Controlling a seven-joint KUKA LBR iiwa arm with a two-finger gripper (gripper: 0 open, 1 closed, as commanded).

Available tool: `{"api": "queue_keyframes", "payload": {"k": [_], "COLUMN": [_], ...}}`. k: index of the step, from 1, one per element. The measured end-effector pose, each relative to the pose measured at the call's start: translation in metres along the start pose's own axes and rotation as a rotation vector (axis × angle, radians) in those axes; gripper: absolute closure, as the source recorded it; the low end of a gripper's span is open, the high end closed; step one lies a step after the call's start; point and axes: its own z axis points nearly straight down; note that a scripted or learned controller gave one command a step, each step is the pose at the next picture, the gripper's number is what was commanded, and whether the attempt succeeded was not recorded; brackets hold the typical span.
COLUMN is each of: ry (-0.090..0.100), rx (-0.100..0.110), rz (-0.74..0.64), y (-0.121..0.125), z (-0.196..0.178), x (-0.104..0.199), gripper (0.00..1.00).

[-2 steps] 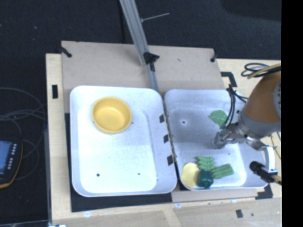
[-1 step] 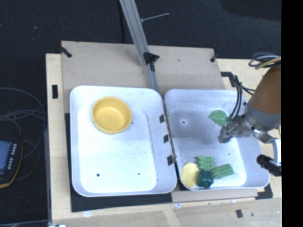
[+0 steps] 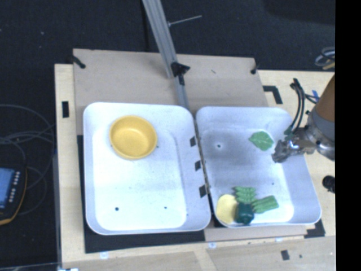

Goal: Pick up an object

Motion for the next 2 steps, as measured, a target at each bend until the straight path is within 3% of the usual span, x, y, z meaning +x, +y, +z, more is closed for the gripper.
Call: {"api": "queue_keyframes", "payload": {"k": [1,2], "ry": [0.001,0.002], "rx": [0.002,0.004], "rz": [-0.001,-0.004], "y": [0.001,0.009], "z": [-0.026,-0.018], "x": [-0.001,0.049], "gripper": [1.00,1.00]}}
